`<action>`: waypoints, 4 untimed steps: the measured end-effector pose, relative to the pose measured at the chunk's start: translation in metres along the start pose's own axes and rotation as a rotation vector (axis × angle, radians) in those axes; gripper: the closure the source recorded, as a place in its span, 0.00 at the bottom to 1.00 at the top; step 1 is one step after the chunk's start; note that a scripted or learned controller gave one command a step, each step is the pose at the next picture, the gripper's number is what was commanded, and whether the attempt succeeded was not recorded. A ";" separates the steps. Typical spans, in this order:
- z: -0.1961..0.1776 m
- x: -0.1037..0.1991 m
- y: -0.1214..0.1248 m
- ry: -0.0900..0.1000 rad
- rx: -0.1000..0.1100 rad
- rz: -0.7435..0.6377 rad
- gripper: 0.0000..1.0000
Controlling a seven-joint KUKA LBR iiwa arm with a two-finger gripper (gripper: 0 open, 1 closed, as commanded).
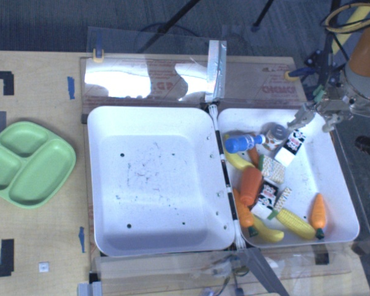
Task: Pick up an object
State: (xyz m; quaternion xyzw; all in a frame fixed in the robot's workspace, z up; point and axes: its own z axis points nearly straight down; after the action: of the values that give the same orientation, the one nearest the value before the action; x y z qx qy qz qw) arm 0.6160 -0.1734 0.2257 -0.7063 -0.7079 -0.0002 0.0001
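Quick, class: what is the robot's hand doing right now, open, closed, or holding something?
Hand: over the right bin's far corner; open or closed cannot be told, and nothing is visibly held.

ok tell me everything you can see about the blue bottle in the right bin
The blue bottle is small and looks like plastic, with a blue body and a pale cap end pointing right. It lies on its side near the top left of the right bin, close to the divider. A yellow banana sits just below it, seemingly touching, and a round grey object lies by its cap end.

Black-and-white carton (292, 145), tilted, right bin's back
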 end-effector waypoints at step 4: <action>0.120 -0.042 -0.006 0.001 -0.005 0.010 1.00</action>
State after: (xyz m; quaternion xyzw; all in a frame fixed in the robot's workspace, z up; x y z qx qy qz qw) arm 0.6097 -0.2154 0.1059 -0.7097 -0.7045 -0.0024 -0.0014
